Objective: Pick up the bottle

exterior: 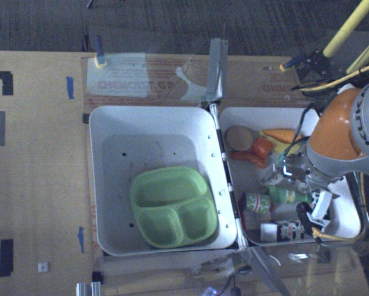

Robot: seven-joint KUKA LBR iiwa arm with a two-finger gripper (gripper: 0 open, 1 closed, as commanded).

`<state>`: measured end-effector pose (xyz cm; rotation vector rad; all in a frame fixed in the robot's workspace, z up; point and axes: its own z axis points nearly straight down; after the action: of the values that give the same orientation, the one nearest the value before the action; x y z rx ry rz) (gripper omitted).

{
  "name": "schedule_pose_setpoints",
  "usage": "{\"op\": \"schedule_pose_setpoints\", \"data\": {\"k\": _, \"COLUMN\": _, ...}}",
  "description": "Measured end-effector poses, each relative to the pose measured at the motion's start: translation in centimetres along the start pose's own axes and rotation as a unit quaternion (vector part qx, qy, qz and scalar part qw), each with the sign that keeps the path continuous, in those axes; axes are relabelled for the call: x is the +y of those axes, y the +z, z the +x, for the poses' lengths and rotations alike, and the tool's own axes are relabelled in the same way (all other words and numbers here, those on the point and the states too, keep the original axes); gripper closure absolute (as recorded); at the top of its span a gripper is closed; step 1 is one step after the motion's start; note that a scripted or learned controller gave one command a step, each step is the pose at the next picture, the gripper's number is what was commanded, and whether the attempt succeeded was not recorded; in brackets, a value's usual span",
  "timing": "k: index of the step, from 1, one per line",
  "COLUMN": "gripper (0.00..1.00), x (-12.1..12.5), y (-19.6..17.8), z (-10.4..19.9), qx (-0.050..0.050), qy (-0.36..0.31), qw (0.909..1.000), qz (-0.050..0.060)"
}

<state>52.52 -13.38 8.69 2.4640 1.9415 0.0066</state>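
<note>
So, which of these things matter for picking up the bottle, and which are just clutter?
For the job:
- bottle, lying in the right bin
- tool, over that bin

Lying about:
- green divided tray in the left bin
- brown round thing
- red and orange pieces

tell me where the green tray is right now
The green tray lies in the left bin, toward its near right corner.

Faint reddish lettering runs across the clear plastic sheet [132, 79] lying behind the left bin [104, 165], but it is too blurred to read.
</note>
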Motion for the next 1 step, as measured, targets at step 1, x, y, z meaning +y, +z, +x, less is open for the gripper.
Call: {"op": "schedule_pose_setpoints", "data": {"k": 1, "gripper": 1.0, "x": 0.11, "y": -1.03, "z": 0.05, "qx": 0.001, "qy": 0.001, "qw": 1.0, "qz": -0.002}}
